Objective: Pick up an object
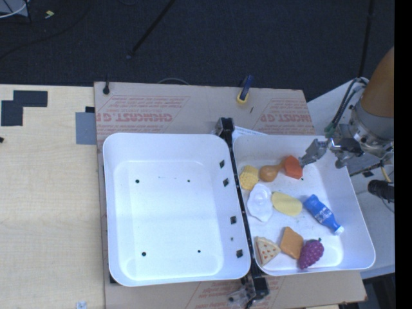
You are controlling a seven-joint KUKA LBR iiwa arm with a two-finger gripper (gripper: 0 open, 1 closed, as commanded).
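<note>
The toy foods are lying in the right bin at the lower right of the frame: a red piece, a pear, a yellow lemon, a blue bottle and purple grapes. My end effector is hovering at the bin's upper right edge, fingers spread open and gripping nothing, just beside the red piece. The left bin is sitting alongside on the counter.

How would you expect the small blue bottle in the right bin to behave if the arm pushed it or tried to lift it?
The blue bottle lies on its side on the right bin floor, so a sideways push would probably roll it. It looks like smooth plastic and may slip in a pinch. Being small and toy-like, it is likely light.
</note>
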